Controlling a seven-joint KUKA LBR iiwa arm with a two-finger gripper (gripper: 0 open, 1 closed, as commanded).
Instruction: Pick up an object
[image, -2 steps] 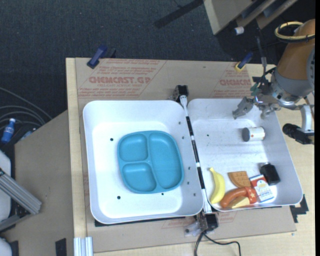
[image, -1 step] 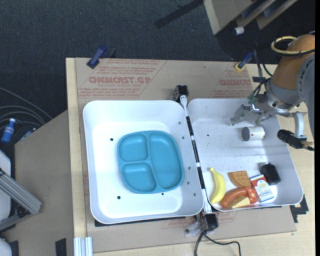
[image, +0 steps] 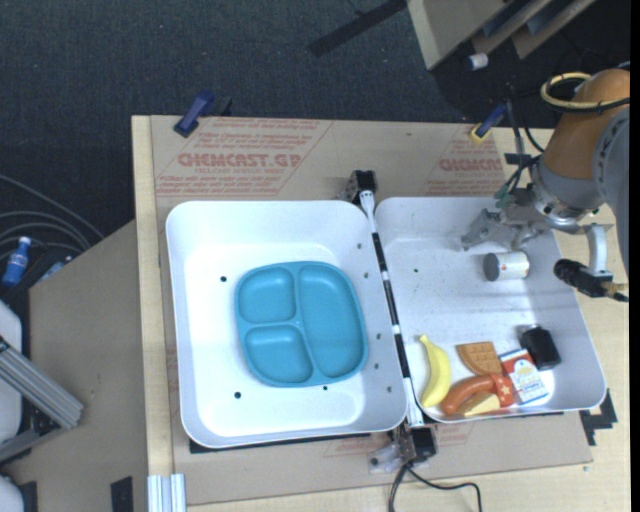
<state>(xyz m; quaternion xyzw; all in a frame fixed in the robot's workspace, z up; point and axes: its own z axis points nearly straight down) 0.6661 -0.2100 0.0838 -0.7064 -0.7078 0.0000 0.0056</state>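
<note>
The setting was a robotics laboratory. A plywood bench (image: 300, 150) carried two shallow white bins (image: 200, 300) fastened side by side. Loose cables (image: 40, 215) ran over dark carpet beyond the bench's left edge, and aluminium framing (image: 40, 385) stood near its front-left corner.

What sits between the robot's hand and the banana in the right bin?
Nothing visible lies between. The hand is at the right bin's far end; only bare bin floor separates it from the banana at the near edge.

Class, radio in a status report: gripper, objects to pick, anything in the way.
Gripper over right bin, far end. White cylinder just below it, not held. Banana and other items clustered at near end. Nothing blocking.
</note>
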